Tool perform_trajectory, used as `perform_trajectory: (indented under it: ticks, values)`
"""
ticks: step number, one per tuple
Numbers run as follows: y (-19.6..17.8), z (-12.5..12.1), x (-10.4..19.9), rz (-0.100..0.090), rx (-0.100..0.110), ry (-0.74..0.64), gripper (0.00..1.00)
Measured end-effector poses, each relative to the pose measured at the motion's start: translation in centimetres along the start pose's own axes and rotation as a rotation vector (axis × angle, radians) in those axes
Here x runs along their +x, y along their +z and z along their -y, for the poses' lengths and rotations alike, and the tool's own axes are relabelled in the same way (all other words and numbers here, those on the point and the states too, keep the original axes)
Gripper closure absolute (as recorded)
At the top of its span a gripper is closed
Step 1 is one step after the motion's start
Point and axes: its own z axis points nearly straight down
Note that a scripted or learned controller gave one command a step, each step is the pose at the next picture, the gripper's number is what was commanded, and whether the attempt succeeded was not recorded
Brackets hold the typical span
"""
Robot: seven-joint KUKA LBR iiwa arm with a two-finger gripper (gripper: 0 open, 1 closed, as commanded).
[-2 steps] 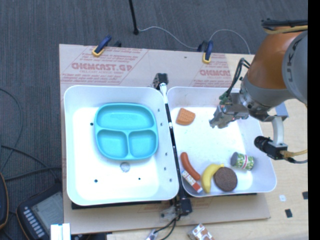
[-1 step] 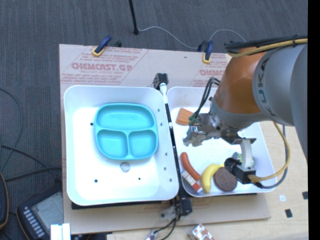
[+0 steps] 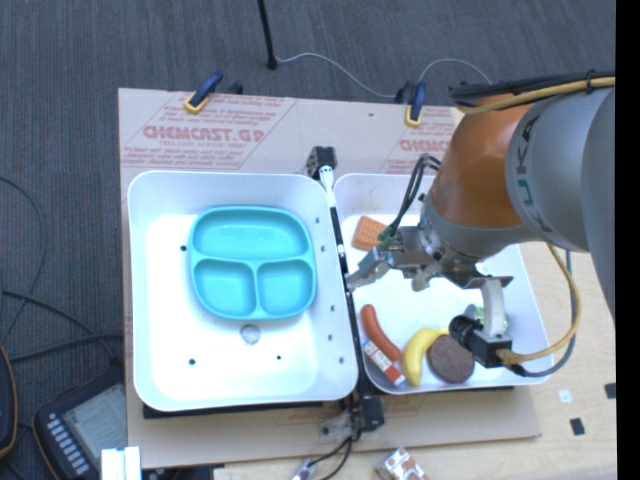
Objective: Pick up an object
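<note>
Floor (image 3: 90, 28): dark grey carpet, fine ribbed weave, on all sides of bench. Bench top (image 3: 180, 138): pale brown board, red "CHEMCAST" print repeated across it. Two clamps on far edge, up-frame from jaws: one (image 3: 203, 91) blue and yellow, well to left; second (image 3: 414, 106) nearly straight above. Thin black pole (image 3: 263, 18) rising at top. White cable (image 3: 340, 68) looping over carpet. Dark cables (image 3: 30, 298) far left. Keypad device (image 3: 75, 430) at lower left corner. Light even, soft shadows.

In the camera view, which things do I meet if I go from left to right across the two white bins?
Left bin → blue divided plate → right bin's near-left items: red sausage → yellow banana → brown round cookie. The end effector hangs above the right bin, over the orange piece.
</note>
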Motion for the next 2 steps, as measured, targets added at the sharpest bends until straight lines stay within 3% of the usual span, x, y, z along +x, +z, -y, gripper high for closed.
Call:
perform_trajectory:
  ticks: [2]
  values:
    - [0.00, 0.00, 0.00, 0.000, 0.000, 0.000, 0.00]
